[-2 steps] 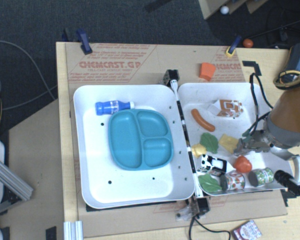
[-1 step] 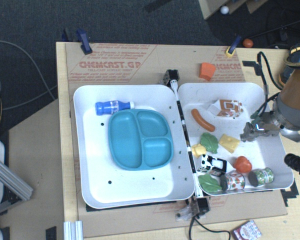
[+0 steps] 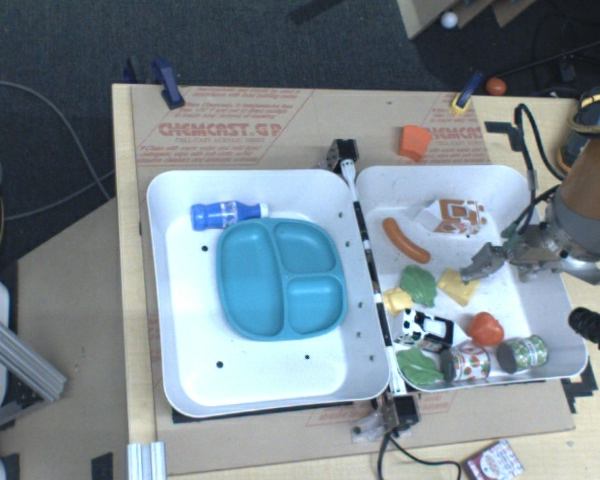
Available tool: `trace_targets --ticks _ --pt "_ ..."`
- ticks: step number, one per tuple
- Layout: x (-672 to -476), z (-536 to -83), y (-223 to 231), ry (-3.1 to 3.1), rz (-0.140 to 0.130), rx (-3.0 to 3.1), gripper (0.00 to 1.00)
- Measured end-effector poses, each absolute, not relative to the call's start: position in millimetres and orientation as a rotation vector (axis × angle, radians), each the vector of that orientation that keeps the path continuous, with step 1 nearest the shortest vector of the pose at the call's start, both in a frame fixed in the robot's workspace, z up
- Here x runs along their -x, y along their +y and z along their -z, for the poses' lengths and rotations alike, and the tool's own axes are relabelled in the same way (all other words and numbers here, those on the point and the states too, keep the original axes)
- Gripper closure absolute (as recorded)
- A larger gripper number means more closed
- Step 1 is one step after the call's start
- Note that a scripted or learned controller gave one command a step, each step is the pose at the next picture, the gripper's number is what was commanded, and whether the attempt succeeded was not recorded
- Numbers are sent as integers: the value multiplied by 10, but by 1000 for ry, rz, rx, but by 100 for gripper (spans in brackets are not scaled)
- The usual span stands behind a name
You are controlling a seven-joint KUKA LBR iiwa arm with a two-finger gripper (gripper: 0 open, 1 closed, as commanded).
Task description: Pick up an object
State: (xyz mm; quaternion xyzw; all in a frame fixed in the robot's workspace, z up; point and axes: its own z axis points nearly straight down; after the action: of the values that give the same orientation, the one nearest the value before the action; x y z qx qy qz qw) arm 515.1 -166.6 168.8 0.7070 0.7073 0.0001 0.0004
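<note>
— Bench top first: what lies on the pale wooden board [image 3: 280, 118] with red lettering?

— Two shallow white plastic bins side by side. The left bin [image 3: 180, 298] carries a big light-blue three-compartment plate [image 3: 278, 276] near its middle, and a small blue bottle with a white cap [image 3: 225, 213] lies on its side just beyond the plate's far edge.

— And the right bin [image 3: 500, 183]?

— Crowded along its near side. The grey arm with the orange band [image 3: 585, 193] reaches in from the right, and its gripper [image 3: 485, 261] hangs low over the bin's middle. I cannot tell how its fingers stand; they are dark and blurred against the white.

— What surrounds it?

— A white packet with brown print [image 3: 458, 215] lies beyond it, a reddish-orange sausage [image 3: 407, 240] to the left. Just beside the gripper's tip lies a pale yellow block [image 3: 457, 287], with a green leafy toy [image 3: 418, 285] next to that. Nearer the front: a red tomato-like ball [image 3: 486, 327], a black-and-white cow-patterned toy [image 3: 423, 327], a flat green leaf shape [image 3: 420, 366], a small printed can [image 3: 470, 363] and a green-labelled can [image 3: 523, 352] lying in a row.

— Anything outside the bins?

— A small orange cube [image 3: 414, 142] on the board behind the right bin.
</note>
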Motion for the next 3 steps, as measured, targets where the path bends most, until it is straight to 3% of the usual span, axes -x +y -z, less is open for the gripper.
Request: trace_targets --ticks 1,2,3 --pt "-4803 -940 -1636 2218 -3 -2219 0" --pt "-5565 -847 -1263 2223 -2 -2219 0" --pt "-5291 -843 -1169 2223 1 -2223 0"
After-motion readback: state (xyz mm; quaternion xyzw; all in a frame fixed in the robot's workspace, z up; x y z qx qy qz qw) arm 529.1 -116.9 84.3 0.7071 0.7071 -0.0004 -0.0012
